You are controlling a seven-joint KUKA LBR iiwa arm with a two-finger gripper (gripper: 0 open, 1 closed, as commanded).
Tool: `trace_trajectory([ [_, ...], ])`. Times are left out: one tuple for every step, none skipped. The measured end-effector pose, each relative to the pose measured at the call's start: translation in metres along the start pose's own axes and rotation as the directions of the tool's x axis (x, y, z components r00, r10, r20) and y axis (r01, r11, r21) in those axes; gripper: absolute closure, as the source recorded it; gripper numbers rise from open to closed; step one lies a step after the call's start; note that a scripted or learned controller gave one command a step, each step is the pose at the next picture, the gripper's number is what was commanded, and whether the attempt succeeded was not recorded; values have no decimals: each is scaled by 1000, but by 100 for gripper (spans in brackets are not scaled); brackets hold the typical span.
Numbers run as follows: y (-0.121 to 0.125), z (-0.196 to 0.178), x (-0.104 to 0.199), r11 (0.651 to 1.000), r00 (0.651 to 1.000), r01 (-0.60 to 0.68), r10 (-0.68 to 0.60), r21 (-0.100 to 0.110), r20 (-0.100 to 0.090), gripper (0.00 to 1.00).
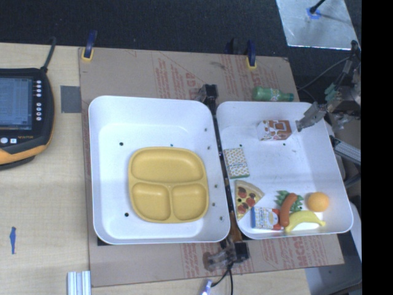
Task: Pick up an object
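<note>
The right bin (pixel 319 158) holds several toy foods. A brown and white carton (pixel 274 129) lies near its far edge and a green patterned box (pixel 236 162) near its left wall. Along the front lie a pizza slice (pixel 246 198), a blue and white carton (pixel 264 217), a red sausage (pixel 287 208), an orange (pixel 317 201) and a banana (pixel 304 224). My gripper (pixel 307 120) reaches in at the bin's far right corner, just right of the brown carton and apart from it. Most of the arm is cut off at the right.
The left bin (pixel 110 128) holds a yellow divided tray (pixel 167 184). A green bottle (pixel 273 94) lies on the cardboard behind the right bin. A teach pendant (pixel 21 118) sits at the far left of the bench. Clamps stand between the bins.
</note>
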State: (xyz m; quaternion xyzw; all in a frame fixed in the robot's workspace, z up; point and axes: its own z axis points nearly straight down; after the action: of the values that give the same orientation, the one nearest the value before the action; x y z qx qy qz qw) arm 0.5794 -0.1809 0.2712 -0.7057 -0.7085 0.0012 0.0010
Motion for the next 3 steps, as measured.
trace_trajectory([
  [77,78,-20,1000,1000,2,-2,2,0,0],
  [70,128,-10,1000,1000,2,-2,1,0,0],
  [80,160,30,1000,1000,-1,1,-10,11,0],
])
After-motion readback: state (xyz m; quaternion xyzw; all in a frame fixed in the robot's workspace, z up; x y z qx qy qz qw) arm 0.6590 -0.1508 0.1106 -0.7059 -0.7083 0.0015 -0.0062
